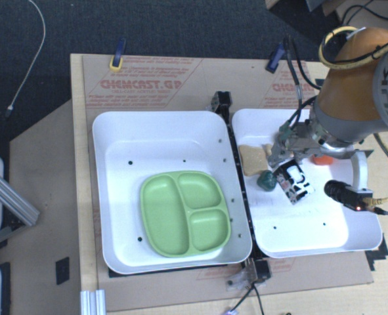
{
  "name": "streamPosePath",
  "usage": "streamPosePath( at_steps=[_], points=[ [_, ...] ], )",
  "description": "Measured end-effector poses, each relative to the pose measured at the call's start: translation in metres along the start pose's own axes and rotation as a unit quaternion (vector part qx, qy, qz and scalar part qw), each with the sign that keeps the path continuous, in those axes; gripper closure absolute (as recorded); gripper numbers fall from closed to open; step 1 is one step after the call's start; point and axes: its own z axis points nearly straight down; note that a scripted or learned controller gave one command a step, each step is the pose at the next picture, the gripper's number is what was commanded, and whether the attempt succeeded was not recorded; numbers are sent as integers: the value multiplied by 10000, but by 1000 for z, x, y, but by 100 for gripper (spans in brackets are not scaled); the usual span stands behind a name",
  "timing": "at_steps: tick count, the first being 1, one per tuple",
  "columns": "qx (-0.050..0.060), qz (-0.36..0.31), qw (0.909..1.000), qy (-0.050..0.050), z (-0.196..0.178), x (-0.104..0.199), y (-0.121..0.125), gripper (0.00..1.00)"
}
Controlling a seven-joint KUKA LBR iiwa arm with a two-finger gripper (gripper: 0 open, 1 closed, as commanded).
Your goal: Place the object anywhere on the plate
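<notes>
Two white bins sit side by side. Gripper hangs low, grip unclear, a small green object just beside it. Picking comes first, then the green plate.

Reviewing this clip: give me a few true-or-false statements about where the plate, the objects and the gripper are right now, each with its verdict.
1. The green plate lies in the left bin. True.
2. The plate has three compartments. True.
3. A dark green object already sits on the plate. False: it lies in the right bin, beside a tan object.
4. The gripper is over the left bin. False: it is over the right bin, close to the dark green object.
5. An orange object lies in the right bin. True.
</notes>
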Motion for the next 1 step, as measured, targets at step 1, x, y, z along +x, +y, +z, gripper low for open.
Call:
streamPosePath(
  at_steps=[1],
  points=[
    [6,3,10000,-1,8,51,23,100]
  ],
)
